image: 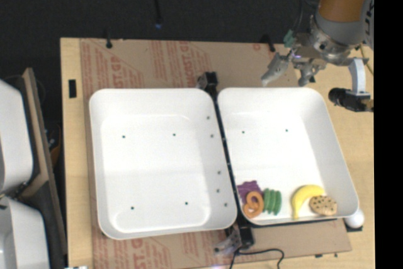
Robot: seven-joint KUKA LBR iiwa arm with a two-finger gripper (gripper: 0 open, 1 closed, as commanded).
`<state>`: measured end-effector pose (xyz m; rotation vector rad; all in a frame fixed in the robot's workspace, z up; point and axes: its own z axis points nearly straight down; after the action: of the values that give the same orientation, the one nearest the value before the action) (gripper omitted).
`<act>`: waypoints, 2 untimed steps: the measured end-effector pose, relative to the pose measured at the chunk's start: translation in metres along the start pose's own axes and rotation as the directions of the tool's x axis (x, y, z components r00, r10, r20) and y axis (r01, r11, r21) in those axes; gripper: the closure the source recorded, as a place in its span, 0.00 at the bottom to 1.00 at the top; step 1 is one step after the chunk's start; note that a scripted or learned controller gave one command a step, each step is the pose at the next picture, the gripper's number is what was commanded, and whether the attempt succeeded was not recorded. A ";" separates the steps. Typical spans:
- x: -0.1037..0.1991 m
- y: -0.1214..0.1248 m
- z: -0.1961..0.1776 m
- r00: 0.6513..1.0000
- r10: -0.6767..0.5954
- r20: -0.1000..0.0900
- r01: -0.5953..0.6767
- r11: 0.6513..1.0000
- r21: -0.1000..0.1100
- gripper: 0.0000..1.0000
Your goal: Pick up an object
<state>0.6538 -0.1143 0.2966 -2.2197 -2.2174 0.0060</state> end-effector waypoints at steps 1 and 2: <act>0.000 0.001 -0.004 1.000 -0.001 0.000 0.001 1.000 -0.007 0.00; -0.005 -0.008 0.052 1.000 0.000 0.000 0.000 1.000 -0.001 0.00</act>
<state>0.6457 -0.1194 0.2443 -2.2206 -2.2179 0.0046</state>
